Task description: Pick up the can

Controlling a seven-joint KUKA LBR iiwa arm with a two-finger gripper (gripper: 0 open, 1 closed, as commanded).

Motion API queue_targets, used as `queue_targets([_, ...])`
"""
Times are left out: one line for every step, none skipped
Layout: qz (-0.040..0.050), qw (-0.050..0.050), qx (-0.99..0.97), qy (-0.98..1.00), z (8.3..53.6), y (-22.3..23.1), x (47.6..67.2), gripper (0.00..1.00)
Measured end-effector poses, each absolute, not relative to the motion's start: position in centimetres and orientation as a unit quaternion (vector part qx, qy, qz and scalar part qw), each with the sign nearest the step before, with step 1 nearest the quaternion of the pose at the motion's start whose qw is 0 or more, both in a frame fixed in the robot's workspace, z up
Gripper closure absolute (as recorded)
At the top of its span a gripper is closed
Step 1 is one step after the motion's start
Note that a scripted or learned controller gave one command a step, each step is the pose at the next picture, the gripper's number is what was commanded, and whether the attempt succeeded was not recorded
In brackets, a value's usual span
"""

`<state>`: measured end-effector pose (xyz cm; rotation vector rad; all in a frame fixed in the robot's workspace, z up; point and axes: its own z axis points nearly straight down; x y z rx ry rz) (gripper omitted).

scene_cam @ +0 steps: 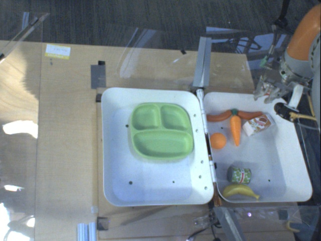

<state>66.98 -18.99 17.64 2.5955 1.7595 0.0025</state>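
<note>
Bench setup here is two shallow white plastic bins sitting side by side on a pale wooden top. The left bin [115, 185] is holding a light green divided plate [161, 132] with three compartments, parked toward the upper middle of it.

The right bin [296, 185] is where all the small stuff is lying. The short can with the green and red label [239, 175] is sitting near the front edge of that bin, just above a yellow banana [241, 191] that's lying right beside it, pretty much touching. Further back, an orange carrot with a green top [234, 127] is lying roughly upright in the view, crossing over a long reddish sausage-looking piece [220, 117]. A small round orange fruit [218, 141] is sitting just left of the carrot's tip, close to the divider between the bins. A little white and red carton [256, 125] is lying tilted just right of the carrot.

The grey arm with the orange band [305, 34] is reaching in from the upper right, and its two-finger gripper [268, 92] is hanging over the back right corner of the right bin, well apart from the can. It's not gripping anything. Can't tell whether it's spread or closed, the view's too cluttered there.
</note>
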Motion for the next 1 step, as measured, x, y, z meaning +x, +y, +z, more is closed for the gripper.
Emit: queue_targets([0.0009,0.002,0.837,0.548,18.57,-18.10,65.41,1.00])
